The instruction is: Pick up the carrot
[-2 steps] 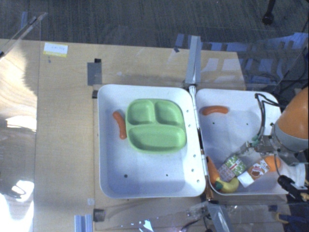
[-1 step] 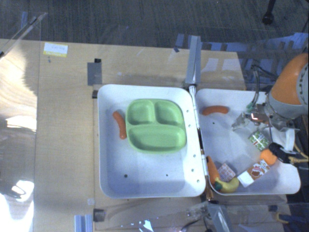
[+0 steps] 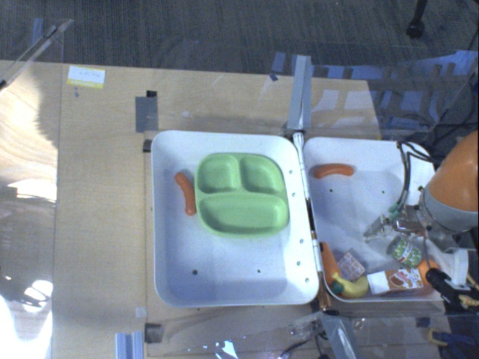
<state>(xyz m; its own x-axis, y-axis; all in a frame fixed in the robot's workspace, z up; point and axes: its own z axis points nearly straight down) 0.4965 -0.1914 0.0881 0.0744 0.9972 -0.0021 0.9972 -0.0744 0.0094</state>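
Observation:
The carrot (image 3: 327, 261) is a short orange tapered piece in the right bin (image 3: 352, 200), lying along the bin's left wall near the front corner. Against it lie a yellow toy fruit (image 3: 352, 286) and a small grey packet (image 3: 349, 263). My gripper (image 3: 383, 227) hangs low over the right bin's middle right, below the orange band of the arm (image 3: 458, 176). It is right of the carrot and slightly behind it, and apart from it. Nothing shows in its grasp.
An orange sausage (image 3: 331, 171) lies at the back of the right bin. A red-and-white box (image 3: 401, 279) and a green-patterned item (image 3: 406, 252) sit by the front right. The left bin (image 3: 224, 268) holds a green divided plate (image 3: 242, 194) and another sausage (image 3: 185, 193).

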